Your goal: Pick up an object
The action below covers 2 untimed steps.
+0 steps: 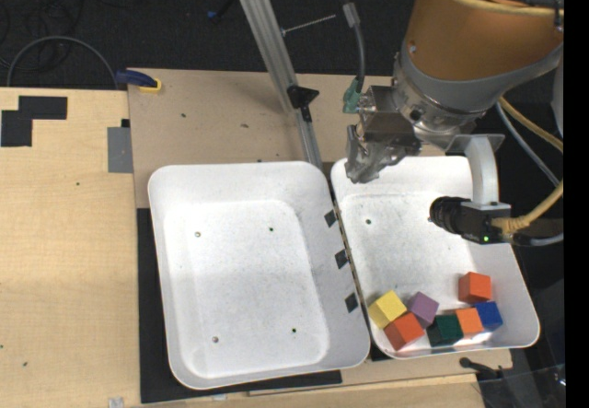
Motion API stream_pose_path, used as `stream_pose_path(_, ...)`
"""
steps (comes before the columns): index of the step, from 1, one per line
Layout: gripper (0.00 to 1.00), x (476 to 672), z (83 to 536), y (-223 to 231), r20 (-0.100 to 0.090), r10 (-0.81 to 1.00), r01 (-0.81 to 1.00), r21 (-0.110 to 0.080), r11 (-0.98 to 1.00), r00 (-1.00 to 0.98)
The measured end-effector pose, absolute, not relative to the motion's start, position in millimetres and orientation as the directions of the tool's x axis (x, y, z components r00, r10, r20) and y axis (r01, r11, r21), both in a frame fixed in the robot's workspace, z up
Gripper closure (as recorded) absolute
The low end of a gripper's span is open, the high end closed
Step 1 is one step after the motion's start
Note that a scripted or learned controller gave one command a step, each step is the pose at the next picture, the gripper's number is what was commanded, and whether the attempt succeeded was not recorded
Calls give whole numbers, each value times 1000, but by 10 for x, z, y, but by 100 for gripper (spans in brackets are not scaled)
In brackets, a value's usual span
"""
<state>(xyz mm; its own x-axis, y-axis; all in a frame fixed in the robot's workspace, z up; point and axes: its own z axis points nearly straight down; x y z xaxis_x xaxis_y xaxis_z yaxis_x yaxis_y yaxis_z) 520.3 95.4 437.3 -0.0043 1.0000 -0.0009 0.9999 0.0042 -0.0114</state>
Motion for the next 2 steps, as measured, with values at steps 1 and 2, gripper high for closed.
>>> stream_pose_path(1, 0, 5211, 4413, 941, -1, 1000, 1000, -3, 3, -3)
stream_pose_path(2, 0, 5191, 4860, 407, -1, 1000, 1000, 2, -5, 5)
